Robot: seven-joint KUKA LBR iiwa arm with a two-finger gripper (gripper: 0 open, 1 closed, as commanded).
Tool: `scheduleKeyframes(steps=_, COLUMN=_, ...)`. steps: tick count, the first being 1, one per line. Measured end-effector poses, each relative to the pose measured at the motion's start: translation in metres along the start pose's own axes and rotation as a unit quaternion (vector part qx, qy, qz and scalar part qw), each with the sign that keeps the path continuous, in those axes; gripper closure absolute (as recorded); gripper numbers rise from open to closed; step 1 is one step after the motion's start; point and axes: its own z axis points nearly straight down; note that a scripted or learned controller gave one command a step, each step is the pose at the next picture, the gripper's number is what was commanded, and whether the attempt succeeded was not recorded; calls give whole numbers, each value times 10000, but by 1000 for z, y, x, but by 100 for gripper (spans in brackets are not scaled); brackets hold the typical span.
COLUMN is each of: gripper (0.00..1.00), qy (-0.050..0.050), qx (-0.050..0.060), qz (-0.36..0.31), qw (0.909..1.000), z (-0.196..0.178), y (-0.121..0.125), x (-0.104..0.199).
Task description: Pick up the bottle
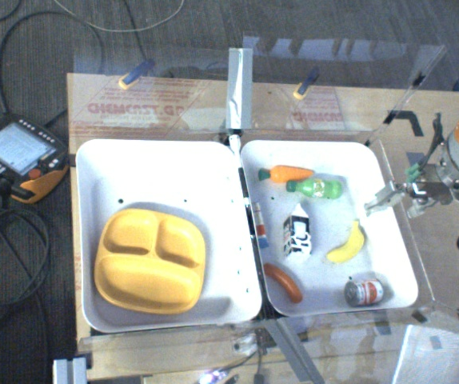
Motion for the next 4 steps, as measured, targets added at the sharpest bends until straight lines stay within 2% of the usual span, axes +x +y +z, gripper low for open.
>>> scheduleKeyframes(steps=1, gripper=0, qy=-5, qx=5, qz=487, qw=9988, z=119, y=16, x=3)
scheduleKeyframes(steps=2, gripper=0, qy=40, qx=-48, qz=569, qw=9984, z=160, y=16, x=13)
scheduleKeyframes(steps=3, gripper=100, qy=7, qx=-81, qz=585, qw=9983, z=151, y=18, x=11)
scheduleKeyframes(steps=4, gripper=100, qy=-19, qx=-1, qz=695, qw=9976, z=64, y=43, x=49)
